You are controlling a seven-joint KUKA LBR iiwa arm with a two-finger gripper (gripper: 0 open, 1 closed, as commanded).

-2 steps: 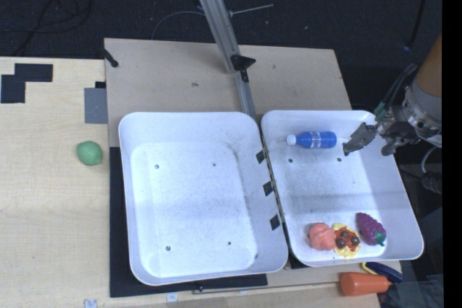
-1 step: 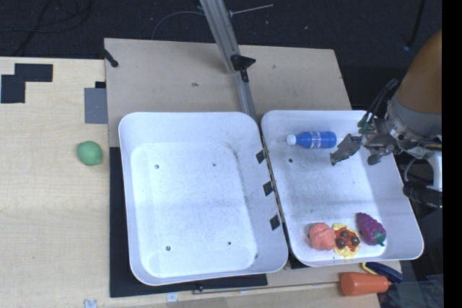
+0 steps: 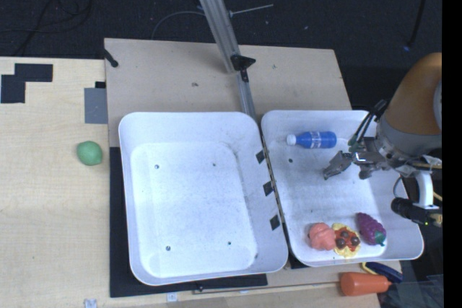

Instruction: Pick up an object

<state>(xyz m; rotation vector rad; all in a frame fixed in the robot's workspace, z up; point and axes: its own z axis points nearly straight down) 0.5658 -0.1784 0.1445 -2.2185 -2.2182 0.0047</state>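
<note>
My gripper [image 3: 348, 166] hangs over the right bin [image 3: 307, 198], near its upper right part, with its fingers spread open and nothing between them. A blue bottle with a white cap [image 3: 312, 140] lies on its side just up and left of the gripper, apart from it. Along the bin's front edge lie a pink-orange ball-like toy [image 3: 320, 236], a yellow toy with dark red spots [image 3: 347, 240] and a purple grape-like toy [image 3: 370, 228].
The left bin [image 3: 195, 198] sits beside the right one. A green ball [image 3: 90, 153] rests on the wooden bench at far left. An orange carrot-like object [image 3: 363, 283] lies outside the right bin's front edge. A metal rail [image 3: 220, 18] slants up behind the bins.
</note>
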